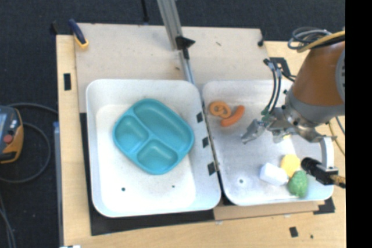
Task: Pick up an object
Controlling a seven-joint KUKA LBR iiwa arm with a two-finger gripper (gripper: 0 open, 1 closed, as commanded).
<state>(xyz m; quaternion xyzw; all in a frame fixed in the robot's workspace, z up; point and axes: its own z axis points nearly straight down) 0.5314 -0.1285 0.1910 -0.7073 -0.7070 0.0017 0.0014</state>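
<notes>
The grey metal gripper [253, 132] hangs over the right bin's [232, 191] bare speckled floor with its fingers slightly parted and nothing between them. At about its ten o'clock, near the bin's upper left, lie a curled orange ring-shaped piece [218, 108] and a smooth orange sausage-shaped one [233, 117], touching; at its four o'clock cluster a white cylinder [271, 173], a rounded yellow lump [290, 163] and a knobbly green lump [298, 183]. The left bin [104, 197] holds a glossy teal plastic tray [153, 136] with three compartments.

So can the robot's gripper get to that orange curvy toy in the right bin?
Probably yes. The gripper hangs just beside the orange curved toy in the same white bin, with bare floor between them.
</notes>
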